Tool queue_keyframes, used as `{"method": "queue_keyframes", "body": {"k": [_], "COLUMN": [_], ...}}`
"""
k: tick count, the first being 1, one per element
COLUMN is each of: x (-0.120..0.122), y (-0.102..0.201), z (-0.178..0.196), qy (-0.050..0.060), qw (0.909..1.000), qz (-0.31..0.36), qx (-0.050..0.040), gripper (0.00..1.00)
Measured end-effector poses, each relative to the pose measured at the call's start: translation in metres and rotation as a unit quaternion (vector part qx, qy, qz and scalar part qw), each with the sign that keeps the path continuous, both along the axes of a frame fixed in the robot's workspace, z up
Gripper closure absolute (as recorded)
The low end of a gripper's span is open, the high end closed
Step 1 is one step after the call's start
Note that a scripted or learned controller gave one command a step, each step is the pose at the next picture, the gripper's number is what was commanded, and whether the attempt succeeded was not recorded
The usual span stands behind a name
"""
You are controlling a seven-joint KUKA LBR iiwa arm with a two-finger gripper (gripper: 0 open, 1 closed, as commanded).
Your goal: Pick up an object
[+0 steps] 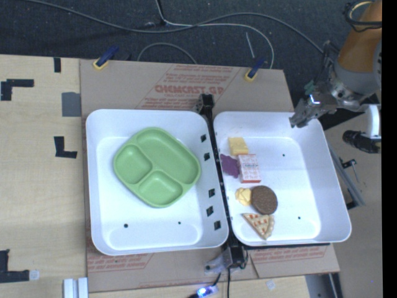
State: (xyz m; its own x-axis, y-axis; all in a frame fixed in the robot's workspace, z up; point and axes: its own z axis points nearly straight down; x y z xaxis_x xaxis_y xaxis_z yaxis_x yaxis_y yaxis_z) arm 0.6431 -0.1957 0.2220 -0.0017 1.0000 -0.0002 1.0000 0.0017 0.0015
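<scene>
Several toy foods lie along the left side of the right bin: a yellow block, a purple piece, a red-and-white carton, a small yellow piece, a brown cookie and a pizza slice. My gripper hangs over the right bin's far right corner, well away from the foods. Nothing is seen between its tips.
The left bin holds a green divided plate. Black clips run along the seam between the bins. Both bins rest on cardboard held by yellow-blue clamps. Cables cross the dark floor behind.
</scene>
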Motion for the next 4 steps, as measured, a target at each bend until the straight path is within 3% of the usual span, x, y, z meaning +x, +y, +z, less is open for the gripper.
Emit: {"method": "queue_keyframes", "body": {"k": [2,4], "x": [-0.019,-0.035], "y": [0.1,0.206], "z": [0.008,-0.012], "qy": [0.001,0.002], "qw": [1.0,1.0], "qz": [0.002,0.002], "qx": [0.0014,0.0009], "gripper": [1.0,1.0]}}
